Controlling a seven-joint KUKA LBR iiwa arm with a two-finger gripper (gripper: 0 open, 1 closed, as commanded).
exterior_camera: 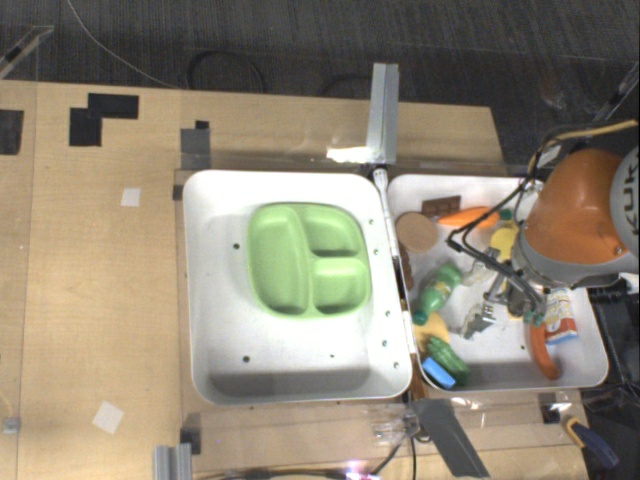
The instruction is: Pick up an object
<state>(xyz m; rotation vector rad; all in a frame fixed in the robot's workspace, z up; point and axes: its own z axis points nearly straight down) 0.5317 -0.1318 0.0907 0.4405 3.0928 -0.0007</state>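
The grey arm with its orange band [575,213] reaches in from the right, wrist bent downward, its metal two-finger gripper [482,320] hanging low, pointing down and to the left.

My own arm [580,213] runs off the right edge, and its orange band covers much of the right bin [590,373] behind it. My gripper [487,318] is a tangle of metal and cable, too small to read. The orange carrot-like piece [470,216] and the yellow thing [503,238] slip partly under my wrist. The printed packet [560,320] by the orange sausage shape [542,353] is too blurred to read
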